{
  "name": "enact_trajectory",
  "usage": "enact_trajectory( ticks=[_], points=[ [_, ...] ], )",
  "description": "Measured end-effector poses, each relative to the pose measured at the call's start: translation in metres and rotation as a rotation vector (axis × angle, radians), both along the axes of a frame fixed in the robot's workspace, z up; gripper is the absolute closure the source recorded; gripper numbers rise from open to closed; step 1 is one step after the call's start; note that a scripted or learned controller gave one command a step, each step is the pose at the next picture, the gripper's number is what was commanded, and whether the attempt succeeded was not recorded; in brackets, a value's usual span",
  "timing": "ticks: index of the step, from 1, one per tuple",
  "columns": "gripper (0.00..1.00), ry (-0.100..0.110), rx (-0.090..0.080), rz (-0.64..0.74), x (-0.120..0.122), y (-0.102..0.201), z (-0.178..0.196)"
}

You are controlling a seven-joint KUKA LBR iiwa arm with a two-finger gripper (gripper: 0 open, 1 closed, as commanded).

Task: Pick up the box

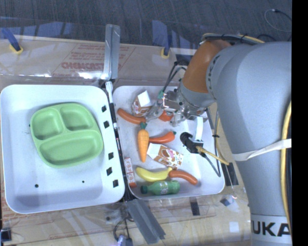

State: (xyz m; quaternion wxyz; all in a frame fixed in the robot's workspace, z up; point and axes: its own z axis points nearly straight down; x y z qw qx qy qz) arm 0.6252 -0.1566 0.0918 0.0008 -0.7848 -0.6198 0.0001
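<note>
Two boxes lie in the right bin (211, 184). A small white and brown carton (141, 101) sits at the bin's far left, just left of my gripper. A flatter white box with brown print (166, 156) lies near the bin's middle, in front of the gripper. My gripper (167, 113) is low over the far part of the right bin. Its fingers (156, 110) stand apart, open, astride an orange-red piece (166, 116). Neither box is between them.
Also in the right bin are an orange sausage (129, 117), a carrot (142, 141), a red pepper (162, 137), a banana (152, 175), another orange sausage (184, 177) and a green bottle (160, 187). The left bin (15, 188) holds a green divided plate (66, 134).
</note>
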Motion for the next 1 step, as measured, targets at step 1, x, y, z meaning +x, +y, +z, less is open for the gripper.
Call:
enact_trajectory(
  ticks=[1],
  points=[
    [0.0, 0.002, 0.0, 0.02, -0.0286, -0.0307, -0.0001]
  ],
)
